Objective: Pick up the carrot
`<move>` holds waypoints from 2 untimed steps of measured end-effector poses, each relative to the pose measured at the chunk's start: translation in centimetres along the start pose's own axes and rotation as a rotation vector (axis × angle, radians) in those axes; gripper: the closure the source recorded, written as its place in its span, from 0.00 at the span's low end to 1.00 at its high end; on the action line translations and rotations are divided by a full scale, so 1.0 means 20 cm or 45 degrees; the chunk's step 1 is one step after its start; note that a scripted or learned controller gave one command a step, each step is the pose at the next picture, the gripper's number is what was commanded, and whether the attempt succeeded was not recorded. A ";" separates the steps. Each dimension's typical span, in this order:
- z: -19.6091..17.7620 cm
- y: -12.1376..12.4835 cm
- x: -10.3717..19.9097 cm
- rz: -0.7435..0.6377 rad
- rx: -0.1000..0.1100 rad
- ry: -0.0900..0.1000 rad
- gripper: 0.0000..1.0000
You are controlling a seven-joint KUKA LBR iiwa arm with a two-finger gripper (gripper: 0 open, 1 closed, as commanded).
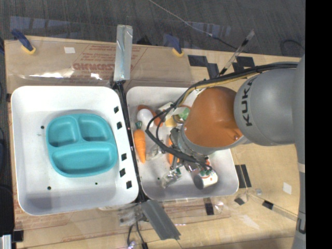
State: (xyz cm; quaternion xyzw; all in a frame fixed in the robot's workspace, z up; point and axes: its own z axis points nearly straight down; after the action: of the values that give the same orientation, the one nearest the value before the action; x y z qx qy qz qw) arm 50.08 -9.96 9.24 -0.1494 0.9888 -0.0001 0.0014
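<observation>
the carrot (140,145) lies in the right bin (228,183), close to its left wall. the arm (259,110) hangs over this bin and hides the gripper, so its state cannot be told. the teal divided plate (81,143) sits in the left bin (26,139).

Both bins, the left bin (26,139) and the right bin (225,162), look like smooth white plastic with a faint sheen. The turquoise divided tray (80,144) is smooth, matt plastic. The carrot (140,145) has a dull orange skin. The arm (270,108) has a smooth grey casing with a satin finish, and its orange band (212,118) is glossier. The bench (67,56) looks like matt brown cardboard under clear, shiny plastic film.
</observation>
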 end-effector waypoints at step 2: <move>0.01 0.06 0.06 0.288 -0.004 0.010 0.00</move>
State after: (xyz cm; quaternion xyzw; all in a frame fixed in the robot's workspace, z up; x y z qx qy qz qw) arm 48.62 -9.06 9.05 -0.0367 0.9993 0.0009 -0.0027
